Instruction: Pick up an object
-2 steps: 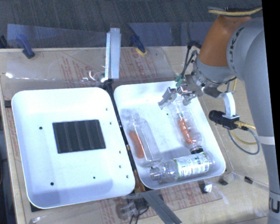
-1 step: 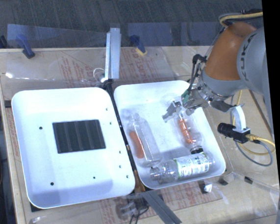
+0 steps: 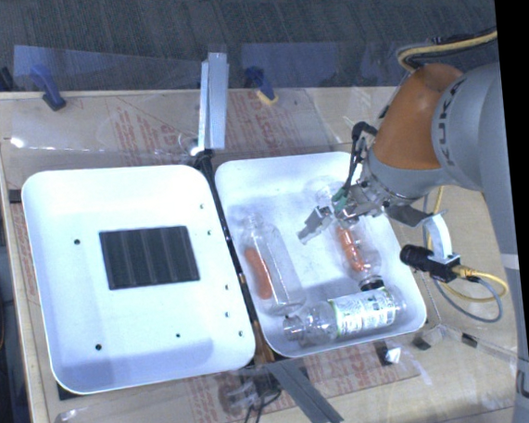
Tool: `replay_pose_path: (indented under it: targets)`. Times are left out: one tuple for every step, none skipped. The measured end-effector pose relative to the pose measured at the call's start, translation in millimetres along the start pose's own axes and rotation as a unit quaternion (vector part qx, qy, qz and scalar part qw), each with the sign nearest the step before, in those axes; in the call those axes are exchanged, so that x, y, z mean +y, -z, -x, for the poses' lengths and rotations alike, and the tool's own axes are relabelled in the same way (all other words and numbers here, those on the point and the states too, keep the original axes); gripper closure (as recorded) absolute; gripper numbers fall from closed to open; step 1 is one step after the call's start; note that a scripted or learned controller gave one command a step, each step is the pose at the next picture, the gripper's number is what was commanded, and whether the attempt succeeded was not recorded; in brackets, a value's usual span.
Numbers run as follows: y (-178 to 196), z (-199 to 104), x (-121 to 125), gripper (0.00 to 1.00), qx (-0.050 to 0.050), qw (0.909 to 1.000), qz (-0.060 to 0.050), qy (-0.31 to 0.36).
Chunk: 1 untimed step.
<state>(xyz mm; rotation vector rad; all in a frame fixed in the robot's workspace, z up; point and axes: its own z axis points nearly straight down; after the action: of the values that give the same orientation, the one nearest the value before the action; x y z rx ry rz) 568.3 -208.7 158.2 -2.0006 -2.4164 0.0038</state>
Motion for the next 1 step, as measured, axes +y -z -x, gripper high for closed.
replay_pose_path:
  targets:
    - [2.8, -2.0, -11.7, 0.0, 0.0, 1.0, 0.0, 0.003]
